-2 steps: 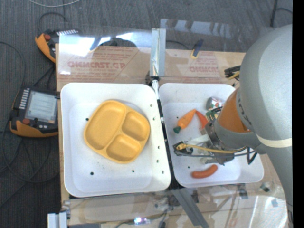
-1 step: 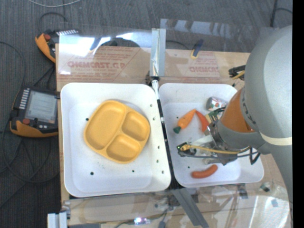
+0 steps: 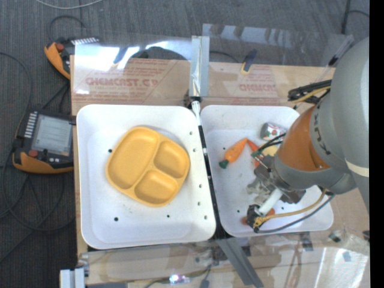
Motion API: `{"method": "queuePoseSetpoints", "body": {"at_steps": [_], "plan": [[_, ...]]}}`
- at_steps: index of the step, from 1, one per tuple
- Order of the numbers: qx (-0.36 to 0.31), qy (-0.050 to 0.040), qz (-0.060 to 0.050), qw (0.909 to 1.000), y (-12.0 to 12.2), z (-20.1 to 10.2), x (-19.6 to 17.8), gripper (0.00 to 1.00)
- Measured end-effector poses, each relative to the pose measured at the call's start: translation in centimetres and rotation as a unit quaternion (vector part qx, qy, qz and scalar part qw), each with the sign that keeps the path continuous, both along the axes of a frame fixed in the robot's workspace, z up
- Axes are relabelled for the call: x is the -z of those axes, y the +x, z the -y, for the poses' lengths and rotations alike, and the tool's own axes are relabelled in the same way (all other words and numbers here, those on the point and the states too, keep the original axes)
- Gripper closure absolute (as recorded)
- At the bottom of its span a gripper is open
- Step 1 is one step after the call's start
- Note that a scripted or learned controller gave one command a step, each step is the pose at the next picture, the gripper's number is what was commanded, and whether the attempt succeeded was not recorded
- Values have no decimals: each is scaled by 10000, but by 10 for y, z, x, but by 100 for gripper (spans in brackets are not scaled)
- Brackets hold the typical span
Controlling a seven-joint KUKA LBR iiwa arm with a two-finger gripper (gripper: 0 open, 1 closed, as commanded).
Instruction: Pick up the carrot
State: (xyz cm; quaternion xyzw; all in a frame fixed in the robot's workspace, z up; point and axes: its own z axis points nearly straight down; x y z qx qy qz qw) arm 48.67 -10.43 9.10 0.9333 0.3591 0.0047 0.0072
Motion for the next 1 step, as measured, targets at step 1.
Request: {"method": "queuePoseSetpoints", "body": {"at_steps": [1], "plan": [[1936,41,-80,9810,-4,-37,-92,100]]}}
